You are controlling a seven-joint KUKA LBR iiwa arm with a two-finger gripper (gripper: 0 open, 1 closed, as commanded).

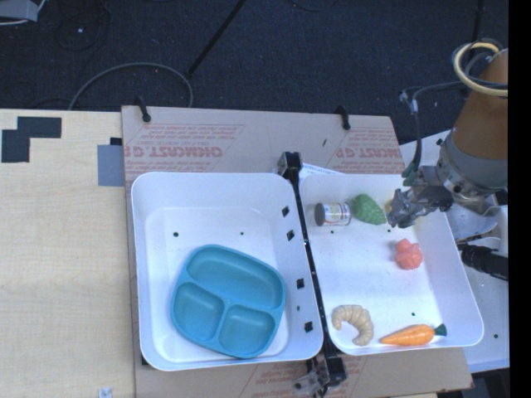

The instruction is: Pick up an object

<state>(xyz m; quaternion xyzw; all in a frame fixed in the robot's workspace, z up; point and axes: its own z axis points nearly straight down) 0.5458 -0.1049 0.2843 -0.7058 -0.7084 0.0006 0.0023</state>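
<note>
My gripper [400, 210] hangs over the far right part of the right bin [465, 297], just right of a green leafy toy [367, 209] and above a pink toy [408, 254]. Nothing shows between its dark fingers. A small can [333, 214] lies on its side left of the green toy. A cream shrimp-shaped toy [354, 322] and an orange carrot [410, 335] lie near the bin's front edge.
The left bin [149, 222] holds a blue divided plate [228, 300]. A black divider [303, 255] runs between the two bins. The arm's orange band [485, 114] and grey wrist stand at the right edge, with cables beside it.
</note>
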